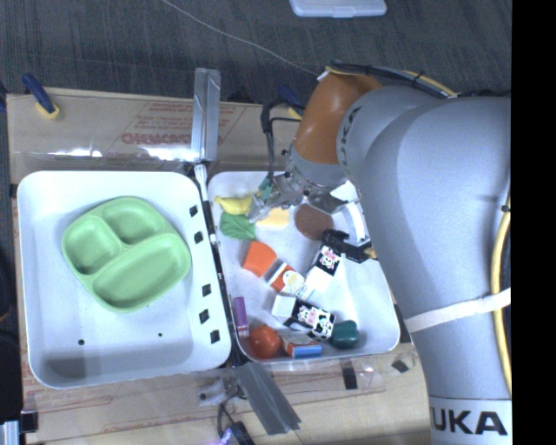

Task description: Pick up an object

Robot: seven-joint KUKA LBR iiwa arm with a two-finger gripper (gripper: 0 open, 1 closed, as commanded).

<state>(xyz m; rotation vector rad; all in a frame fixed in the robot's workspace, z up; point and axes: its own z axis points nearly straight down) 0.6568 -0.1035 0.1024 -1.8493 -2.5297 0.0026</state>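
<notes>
Reaching: grey arm from the right, over the right white bin.
Hand: low at that bin's far left corner; finger state cannot be told.
Nearest things: yellow banana-shaped toy, green leafy toy, just beside the hand.
Left bin: green divided plate.

A green divided plate lay in the left white bin, its three compartments bare, sitting toward the bin's ten o'clock. A metal bracket stood at twelve o'clock of the seam between the bins, and a blue clamp gripped the bench's cardboard sheet at the far ten o'clock corner. A pale flat box lay on the dark floor at twelve o'clock.
</notes>
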